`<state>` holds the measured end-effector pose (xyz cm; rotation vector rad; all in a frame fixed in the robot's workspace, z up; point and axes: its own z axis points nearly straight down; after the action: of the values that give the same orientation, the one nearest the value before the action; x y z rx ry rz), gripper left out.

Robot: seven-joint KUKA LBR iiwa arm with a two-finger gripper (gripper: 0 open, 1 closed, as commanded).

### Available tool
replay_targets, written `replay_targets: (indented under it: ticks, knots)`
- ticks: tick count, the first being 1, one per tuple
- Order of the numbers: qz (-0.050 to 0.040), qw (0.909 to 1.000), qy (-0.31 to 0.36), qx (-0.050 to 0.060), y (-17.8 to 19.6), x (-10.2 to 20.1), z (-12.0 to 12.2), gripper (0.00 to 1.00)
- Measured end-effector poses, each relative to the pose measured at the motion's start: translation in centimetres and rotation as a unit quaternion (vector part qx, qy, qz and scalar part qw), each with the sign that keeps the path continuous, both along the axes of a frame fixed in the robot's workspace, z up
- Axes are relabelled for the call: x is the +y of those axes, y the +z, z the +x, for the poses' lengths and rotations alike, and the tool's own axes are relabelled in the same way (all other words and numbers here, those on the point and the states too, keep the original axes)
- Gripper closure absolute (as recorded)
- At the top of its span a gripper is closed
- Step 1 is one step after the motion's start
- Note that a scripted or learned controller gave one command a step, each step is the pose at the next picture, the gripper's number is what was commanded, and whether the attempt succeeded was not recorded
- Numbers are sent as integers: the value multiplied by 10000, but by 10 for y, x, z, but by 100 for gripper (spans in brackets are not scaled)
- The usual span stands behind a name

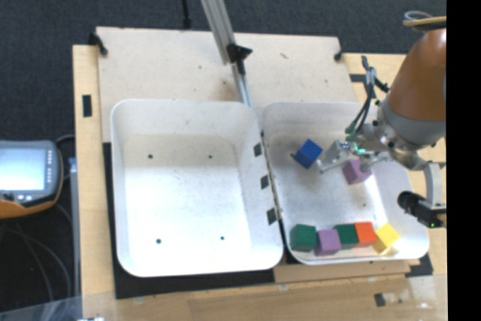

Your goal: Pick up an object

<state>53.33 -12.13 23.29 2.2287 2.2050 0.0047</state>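
My gripper (347, 163) hangs over the upper middle of the right bin (279, 124), below the grey wrist with its orange band. A small purple block (355, 172) sits tilted right under the gripper, touching or nearly touching it; I cannot tell whether it is gripped. Just to the left of the gripper, a blue cube (307, 153) lies on the bin floor. Along the bin's front wall runs a row of blocks: green (303, 237), purple (328, 241), green (347, 234), orange (365, 233) and yellow (385, 237).
The left bin (120, 162) stands beside the right one, their walls meeting at the centre. A slanted metal post (214, 4) rises behind the bins. A small screen device (26, 169) sits off the bench at the far left.
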Motion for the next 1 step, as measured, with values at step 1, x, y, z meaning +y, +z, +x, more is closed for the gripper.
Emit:
replay_targets:
  ticks: [1]
  knots:
    - [0,10000,-4,-1,0,0,0,0]
